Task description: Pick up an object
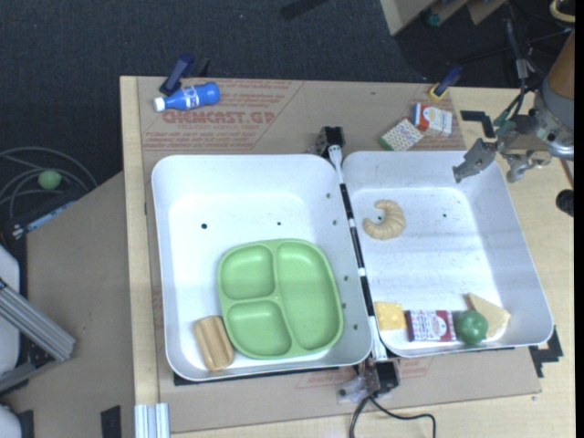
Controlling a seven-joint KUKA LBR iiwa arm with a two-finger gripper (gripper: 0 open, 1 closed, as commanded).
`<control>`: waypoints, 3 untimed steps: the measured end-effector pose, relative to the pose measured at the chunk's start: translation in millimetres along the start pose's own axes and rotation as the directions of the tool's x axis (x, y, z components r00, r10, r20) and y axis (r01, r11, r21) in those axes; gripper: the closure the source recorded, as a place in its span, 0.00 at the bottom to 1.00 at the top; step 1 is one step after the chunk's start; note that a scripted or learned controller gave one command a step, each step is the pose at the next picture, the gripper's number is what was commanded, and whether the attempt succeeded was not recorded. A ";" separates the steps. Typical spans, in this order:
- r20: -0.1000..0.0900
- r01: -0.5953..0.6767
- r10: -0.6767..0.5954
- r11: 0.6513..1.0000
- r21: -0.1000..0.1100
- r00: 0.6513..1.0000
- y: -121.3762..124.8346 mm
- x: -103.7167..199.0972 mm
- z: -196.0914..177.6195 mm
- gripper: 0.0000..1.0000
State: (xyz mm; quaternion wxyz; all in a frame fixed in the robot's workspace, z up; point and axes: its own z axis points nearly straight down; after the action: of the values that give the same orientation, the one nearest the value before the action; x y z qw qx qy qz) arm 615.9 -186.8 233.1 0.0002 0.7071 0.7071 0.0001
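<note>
Hung above the far right corner of the right bin (511, 245), claw (493, 162) with fingers spread apart and nothing between them; reached in from the right edge, grey arm (558, 108) behind it

Lay well apart from the claw, near the middle of the right bin toward its left wall: a croissant (386, 219), curled, pale brown

Lined up along the near rim of the same bin, left to right: a yellow cheese block (390, 316), a small red and white box (430, 326) just beside it, a green ball (472, 328) touching the box's right end, and a pale yellow wedge (490, 313) behind and right of the ball

Sat in the left bin (182, 208), toward its near half: a green divided plate (277, 297) with three compartments, all bare; lay just beside the plate's near left corner a tan bread-like slab (213, 342), tilted slightly

Rested on the brown tabletop (137, 153) beyond the bins: a blue and white bottle (187, 97) on its side near the far left corner, a small checkered packet (401, 136) and a red, white and blue carton (433, 119) just beyond the right bin's far rim; could not tell what the carton held

Joined the two bins along their shared edge by a dark strip, black clamp (332, 140) at its far end
</note>
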 end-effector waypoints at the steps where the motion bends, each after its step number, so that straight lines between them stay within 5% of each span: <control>1: -0.002 0.001 -0.001 1.000 0.003 1.000 -6.2 66.3 70.6 0.00; 2: -0.001 0.001 -0.001 1.000 0.004 1.000 8.2 82.3 149.4 0.00; 3: 0.000 0.001 -0.001 1.000 0.000 1.000 9.4 82.1 138.1 1.00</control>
State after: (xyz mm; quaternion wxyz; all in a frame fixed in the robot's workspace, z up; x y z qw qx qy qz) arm 625.3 -104.7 95.0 0.0002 0.7069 0.7073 0.0004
